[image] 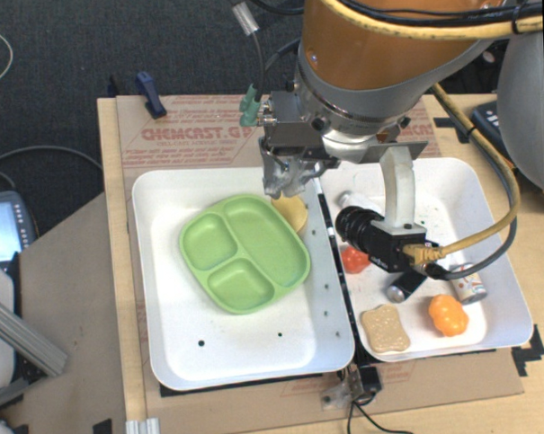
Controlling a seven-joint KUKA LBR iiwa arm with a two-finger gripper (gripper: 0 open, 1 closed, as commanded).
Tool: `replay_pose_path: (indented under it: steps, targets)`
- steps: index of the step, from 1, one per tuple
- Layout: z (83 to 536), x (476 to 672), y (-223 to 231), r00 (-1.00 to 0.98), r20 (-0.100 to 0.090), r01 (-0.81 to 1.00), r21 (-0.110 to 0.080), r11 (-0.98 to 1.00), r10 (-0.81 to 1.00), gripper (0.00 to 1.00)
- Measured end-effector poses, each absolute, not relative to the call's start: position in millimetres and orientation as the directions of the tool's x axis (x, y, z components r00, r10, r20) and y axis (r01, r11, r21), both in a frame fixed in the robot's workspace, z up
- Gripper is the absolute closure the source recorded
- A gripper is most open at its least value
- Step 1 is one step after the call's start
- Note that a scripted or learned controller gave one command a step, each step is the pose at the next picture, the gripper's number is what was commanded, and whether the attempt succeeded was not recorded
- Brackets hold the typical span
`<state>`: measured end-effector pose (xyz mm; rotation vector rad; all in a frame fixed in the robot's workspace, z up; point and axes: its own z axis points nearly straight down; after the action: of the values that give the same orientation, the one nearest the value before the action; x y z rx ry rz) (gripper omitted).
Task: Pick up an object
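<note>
— What is the green tray made of?
— Smooth plastic, faintly glossy. Both white bins look like glossy plastic too.
— And the board under them?
— Matt brown cardboard. The slice of bread looks rough; the orange fruit has a plastic shine.

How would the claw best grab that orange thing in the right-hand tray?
Probably straight down from above, fingers closing across the middle of the orange object. It looks small, rounded and lumpy, sitting free on the right bin floor. The silver can lies close behind it, so closing left-to-right seems safer.
</note>
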<state>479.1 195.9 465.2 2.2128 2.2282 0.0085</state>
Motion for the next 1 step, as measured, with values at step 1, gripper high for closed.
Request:
replay_pose_path:
  steps: [1]
  targets:
    - [349.5,481.5,122.8,0.008,-0.005,1.000,-0.013,-0.009,1.000,1.00]
